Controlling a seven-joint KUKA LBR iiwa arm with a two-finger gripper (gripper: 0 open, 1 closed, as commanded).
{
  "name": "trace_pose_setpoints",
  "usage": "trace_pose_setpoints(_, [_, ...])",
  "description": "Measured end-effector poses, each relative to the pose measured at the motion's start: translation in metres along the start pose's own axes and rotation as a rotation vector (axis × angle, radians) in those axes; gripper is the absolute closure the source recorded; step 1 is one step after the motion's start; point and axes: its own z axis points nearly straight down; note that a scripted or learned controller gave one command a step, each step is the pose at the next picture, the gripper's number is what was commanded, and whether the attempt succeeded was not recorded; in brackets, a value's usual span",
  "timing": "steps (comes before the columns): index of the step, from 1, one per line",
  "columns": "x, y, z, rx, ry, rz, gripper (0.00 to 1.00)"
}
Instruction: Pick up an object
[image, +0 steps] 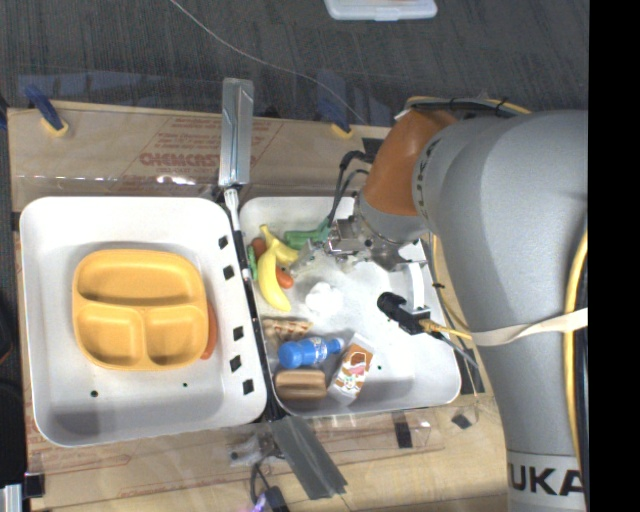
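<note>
Tabletop (120, 140) with two white bins; left bin (50, 400) holds a yellow tray (140, 305). Right bin (440, 375) is crowded along its left wall: banana (270, 280), blue bottle (308, 352), carton (352, 372). Tool (345, 240) sits low over the far end beside a green item (300, 239); opening cannot be told.

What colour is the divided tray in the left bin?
Yellow-orange tray, clearest in the camera view.

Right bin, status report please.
End effector low over right bin, near banana. Nothing seen held. Blue bottle, carton nearby.
</note>
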Motion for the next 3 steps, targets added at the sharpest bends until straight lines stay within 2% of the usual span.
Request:
trace_pose_setpoints(1, [0.031, 0.035, -0.001, -0.002, -0.001, -0.119, 0.00])
trace_pose_setpoints(2, [0.032, 0.035, -0.010, 0.002, -0.001, -0.125, 1.00])
trace_pose_setpoints(3, [0.042, 0.035, -0.001, 0.001, 0.001, -0.244, 1.00])
